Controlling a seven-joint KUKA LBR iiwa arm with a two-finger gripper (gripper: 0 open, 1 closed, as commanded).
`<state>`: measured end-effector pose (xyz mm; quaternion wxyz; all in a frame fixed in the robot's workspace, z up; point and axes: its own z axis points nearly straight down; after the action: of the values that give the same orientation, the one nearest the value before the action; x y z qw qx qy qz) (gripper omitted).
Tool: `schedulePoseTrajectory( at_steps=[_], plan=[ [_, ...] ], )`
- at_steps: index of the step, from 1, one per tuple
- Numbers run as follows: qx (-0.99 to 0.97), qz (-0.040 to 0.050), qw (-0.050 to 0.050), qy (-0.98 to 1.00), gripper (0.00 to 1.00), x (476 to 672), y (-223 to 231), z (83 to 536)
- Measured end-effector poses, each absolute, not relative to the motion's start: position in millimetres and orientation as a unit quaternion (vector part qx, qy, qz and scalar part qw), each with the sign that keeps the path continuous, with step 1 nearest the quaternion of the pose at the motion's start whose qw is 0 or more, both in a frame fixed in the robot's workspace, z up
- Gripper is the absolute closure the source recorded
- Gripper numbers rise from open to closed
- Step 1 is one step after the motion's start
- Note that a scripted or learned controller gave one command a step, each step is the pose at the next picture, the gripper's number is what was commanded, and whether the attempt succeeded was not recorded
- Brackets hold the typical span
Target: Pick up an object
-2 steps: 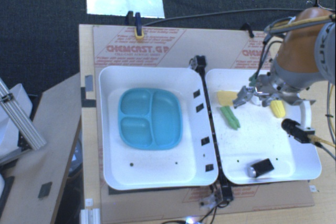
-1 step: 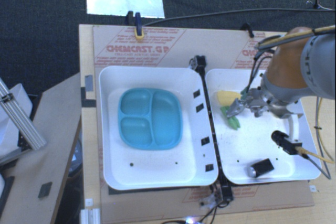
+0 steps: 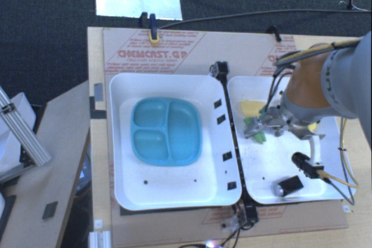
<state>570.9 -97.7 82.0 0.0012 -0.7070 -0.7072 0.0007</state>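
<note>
In the right bin [image 3: 331, 191] a green object [image 3: 259, 137] lies beside a yellow object [image 3: 251, 107] near the bin's left wall. My gripper [image 3: 256, 128] is down on the green object, partly covering it, at the lower edge of the yellow one. The grey arm with its orange band [image 3: 308, 81] reaches in from the right and hides the bin's upper right part. A dark cylinder with a silver end [image 3: 288, 186] lies near the bin's front wall, well away from the gripper.
The left bin [image 3: 125, 183] holds a blue divided plate [image 3: 167, 130]. A black divider with clips [image 3: 229, 136] runs between the bins. Cables and a black connector [image 3: 305, 164] hang from the arm over the right bin.
</note>
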Motion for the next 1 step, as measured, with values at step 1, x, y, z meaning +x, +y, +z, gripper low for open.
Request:
schedulePoseTrajectory(
  at_steps=[1],
  plan=[
    [-0.707, -0.0009, -0.001, -0.707, 1.00, 572.6, -98.1, 95.1]
  ],
)
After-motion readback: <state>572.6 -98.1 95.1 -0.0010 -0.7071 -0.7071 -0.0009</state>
